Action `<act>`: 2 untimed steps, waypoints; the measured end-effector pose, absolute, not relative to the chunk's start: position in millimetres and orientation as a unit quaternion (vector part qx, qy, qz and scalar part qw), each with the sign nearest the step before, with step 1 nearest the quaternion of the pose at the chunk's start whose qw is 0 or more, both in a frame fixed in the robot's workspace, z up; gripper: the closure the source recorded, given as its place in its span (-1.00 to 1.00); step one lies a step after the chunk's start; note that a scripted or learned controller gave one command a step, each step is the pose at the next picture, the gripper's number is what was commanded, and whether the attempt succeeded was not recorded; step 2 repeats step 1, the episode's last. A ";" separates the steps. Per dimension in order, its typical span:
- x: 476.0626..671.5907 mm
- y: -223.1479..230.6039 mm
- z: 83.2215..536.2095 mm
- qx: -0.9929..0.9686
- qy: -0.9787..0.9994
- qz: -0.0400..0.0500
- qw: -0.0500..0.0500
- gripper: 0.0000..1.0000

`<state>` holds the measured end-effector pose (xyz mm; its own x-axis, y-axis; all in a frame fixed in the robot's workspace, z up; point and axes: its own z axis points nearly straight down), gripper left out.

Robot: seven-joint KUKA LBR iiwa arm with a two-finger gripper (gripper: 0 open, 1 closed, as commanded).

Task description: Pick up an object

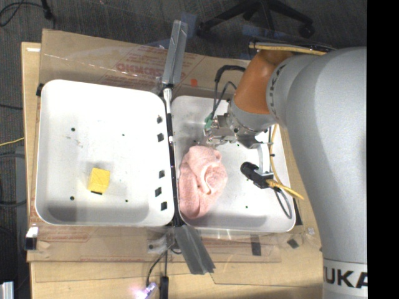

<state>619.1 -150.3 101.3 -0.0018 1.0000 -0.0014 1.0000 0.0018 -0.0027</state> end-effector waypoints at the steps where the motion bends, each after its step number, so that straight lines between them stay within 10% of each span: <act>1: 651.7 -86.8 192.4 -0.712 -0.702 0.000 0.001 1.00; 2: 651.7 -86.8 192.4 -0.712 -0.702 0.000 0.001 1.00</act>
